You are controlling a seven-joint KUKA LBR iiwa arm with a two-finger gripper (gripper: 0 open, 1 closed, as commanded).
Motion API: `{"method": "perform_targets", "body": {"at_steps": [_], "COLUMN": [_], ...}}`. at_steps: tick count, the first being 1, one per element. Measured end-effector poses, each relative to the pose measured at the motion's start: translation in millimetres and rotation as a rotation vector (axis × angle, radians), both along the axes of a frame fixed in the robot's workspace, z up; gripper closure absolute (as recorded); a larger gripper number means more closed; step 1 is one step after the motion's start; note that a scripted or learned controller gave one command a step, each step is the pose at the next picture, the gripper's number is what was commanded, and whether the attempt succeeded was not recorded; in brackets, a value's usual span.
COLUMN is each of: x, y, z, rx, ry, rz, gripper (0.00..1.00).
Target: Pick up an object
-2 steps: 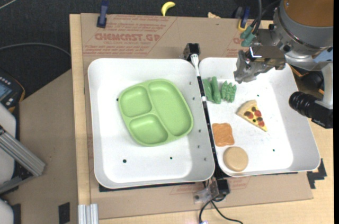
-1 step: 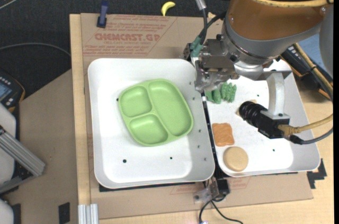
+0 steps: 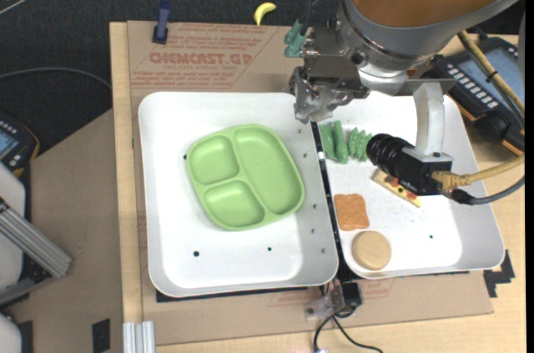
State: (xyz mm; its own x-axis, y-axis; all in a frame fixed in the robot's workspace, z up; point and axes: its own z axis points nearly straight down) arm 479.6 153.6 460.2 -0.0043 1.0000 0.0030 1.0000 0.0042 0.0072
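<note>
My gripper (image 3: 313,111) hangs over the seam between the two bins, at the far end, just left of a green ridged toy (image 3: 344,143) lying in the right bin (image 3: 467,247). Nothing shows between its metal fingers. Nearer the front of that bin lie an orange waffle-like piece (image 3: 351,211) and a tan round cookie (image 3: 371,249). A green divided plate (image 3: 244,175) sits in the middle of the left bin (image 3: 167,201).
The big grey and orange arm covers the right bin's far side. On the cardboard behind the bins sit a blue clip (image 3: 161,21) and a small yellow banana (image 3: 264,12). Black cables run over the dark floor at left.
</note>
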Motion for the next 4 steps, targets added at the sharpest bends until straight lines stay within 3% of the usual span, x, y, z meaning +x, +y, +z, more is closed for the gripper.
{"method": "perform_targets", "body": {"at_steps": [1, 2, 3, 4], "x": [-1, 4, 32, 1], "y": [60, 4, -1, -13], "z": [-2, -84, -215, -52], "rx": [0.0, -0.007, -0.009, 0.004], "ry": [0.004, 0.017, 0.022, -0.01], "rz": [0.003, -0.01, -0.007, -0.004], "gripper": [1.0, 1.0, 1.0, 1.0]}}
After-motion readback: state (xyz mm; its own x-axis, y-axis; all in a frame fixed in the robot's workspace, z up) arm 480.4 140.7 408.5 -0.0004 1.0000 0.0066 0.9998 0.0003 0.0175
